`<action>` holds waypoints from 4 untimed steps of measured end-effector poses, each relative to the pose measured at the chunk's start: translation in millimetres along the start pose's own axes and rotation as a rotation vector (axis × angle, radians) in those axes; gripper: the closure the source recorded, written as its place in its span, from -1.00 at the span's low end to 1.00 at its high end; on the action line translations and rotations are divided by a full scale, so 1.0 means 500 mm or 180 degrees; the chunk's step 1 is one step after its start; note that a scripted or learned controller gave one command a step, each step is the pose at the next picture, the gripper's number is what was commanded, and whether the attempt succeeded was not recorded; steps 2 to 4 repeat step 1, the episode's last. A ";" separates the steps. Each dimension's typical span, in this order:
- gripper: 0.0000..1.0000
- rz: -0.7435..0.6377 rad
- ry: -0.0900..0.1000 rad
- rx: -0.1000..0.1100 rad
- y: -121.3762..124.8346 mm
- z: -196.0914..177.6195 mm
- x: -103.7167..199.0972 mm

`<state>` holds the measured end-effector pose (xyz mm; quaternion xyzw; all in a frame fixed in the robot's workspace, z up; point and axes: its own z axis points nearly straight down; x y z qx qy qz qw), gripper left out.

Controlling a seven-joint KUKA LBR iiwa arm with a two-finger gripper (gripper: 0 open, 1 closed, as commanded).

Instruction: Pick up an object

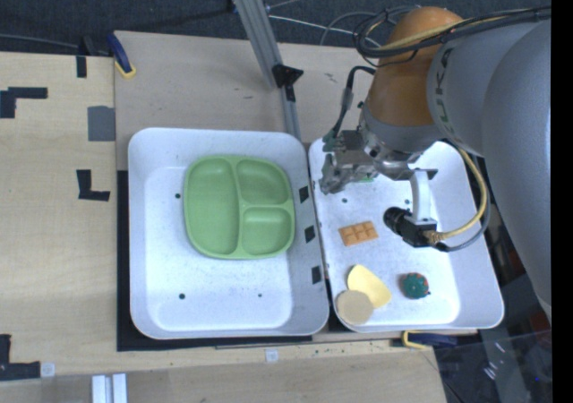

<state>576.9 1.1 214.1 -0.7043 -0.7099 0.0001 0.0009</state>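
gripper [333, 175]: low over the right bin's [479, 303] back-left corner; can't tell its state, sorry
waffle [358, 233]: mid-bin, near the gripper
yellow piece [369, 285], tan disc [354, 306], green ball [414, 285]: front of the bin
left bin [143, 240]: green plate [239, 206]

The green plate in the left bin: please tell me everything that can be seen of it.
The green plate is pale green, looks like smooth plastic and has rounded corners. Raised ridges split it into three compartments: one large on the left, two smaller on the right. It lies flat, right side up, in the upper middle of the left bin. Nothing lies on it.
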 end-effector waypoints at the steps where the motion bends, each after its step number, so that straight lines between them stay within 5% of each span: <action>1: 1.00 0.0003 -0.0002 0.0001 0.020 0.015 0.102; 4: 1.00 0.0003 -0.0002 0.0001 0.020 0.015 0.102</action>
